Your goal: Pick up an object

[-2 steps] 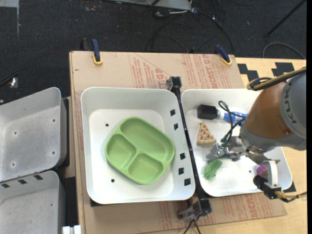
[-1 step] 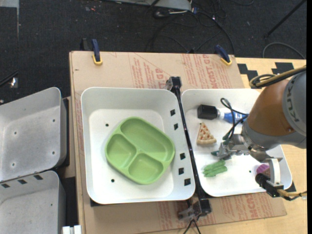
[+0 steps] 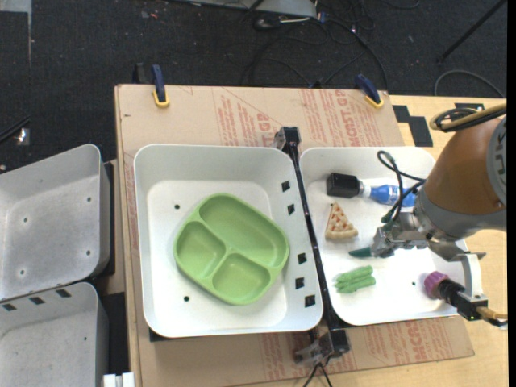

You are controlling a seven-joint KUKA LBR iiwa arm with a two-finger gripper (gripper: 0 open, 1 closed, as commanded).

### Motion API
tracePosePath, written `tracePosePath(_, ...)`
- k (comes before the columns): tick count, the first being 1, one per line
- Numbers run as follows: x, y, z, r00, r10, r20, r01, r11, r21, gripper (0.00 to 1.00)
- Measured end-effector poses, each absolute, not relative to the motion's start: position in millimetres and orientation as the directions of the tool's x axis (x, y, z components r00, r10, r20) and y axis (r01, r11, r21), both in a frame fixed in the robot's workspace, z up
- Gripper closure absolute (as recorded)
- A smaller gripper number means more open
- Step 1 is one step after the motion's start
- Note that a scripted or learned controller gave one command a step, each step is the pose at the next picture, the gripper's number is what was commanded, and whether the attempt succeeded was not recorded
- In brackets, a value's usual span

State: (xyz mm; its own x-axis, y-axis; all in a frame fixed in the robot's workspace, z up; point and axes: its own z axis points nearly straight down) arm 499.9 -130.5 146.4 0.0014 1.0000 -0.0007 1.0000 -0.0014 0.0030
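No object had been lifted. The gripper (image 3: 385, 244) hung low in the right bin (image 3: 395, 301), just beside a dark teal piece (image 3: 359, 252); whether it was clenched could not be told.

Right bin count:
- one dark teal piece
- one pizza slice (image 3: 339, 222)
- one green pod (image 3: 355, 280)
- one black block (image 3: 343, 185)
- one blue-white tube (image 3: 380, 191)
- one purple item (image 3: 435, 281)

The left bin (image 3: 153, 164) held one green plate (image 3: 230, 248).

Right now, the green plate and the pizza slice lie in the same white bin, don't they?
Not quite. The camera view shows the green plate in the bin on the view's left, while the pizza slice lies in the other bin, on the view's right.
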Motion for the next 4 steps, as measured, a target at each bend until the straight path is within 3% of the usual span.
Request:
tracePosePath(2, 498.5, -141, 250, -0.003, 1.0, -0.002, 1.0, 0.003, 0.006, 1.0)
tracePosePath(4, 510.4, -33, 233, -0.008, 1.0, 0.002, 1.0, 0.008, 0.0, 1.0)
